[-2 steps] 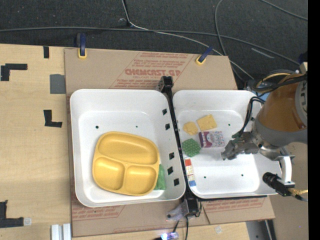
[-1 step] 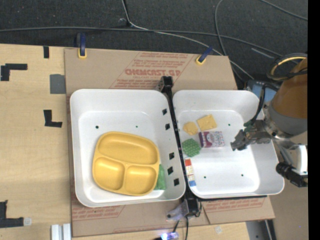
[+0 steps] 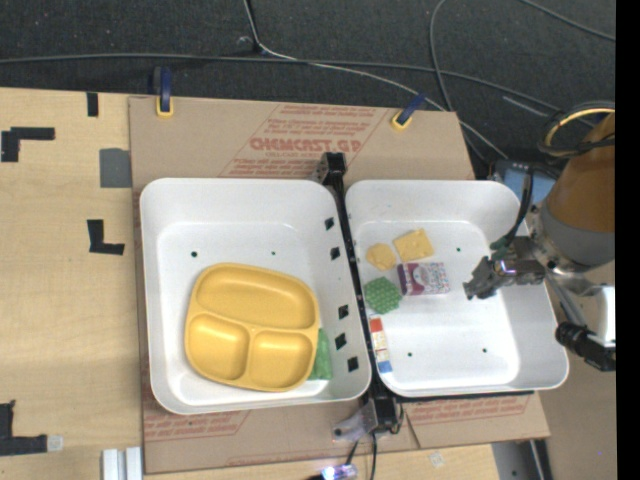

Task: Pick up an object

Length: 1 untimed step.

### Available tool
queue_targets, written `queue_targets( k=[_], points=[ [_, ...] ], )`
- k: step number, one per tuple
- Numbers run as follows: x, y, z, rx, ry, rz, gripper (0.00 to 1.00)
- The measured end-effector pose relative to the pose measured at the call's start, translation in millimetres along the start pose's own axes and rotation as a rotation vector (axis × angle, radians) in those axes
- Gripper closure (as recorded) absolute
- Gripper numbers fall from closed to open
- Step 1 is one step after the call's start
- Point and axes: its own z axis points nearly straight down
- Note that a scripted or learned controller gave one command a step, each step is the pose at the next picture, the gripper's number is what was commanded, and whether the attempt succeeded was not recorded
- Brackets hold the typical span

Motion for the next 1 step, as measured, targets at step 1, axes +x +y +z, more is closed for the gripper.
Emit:
queue_targets(
  k=[1],
  points=[
    [47.0,12.3,-9.4,0.000,0.001,-0.005,1.00]
  ],
)
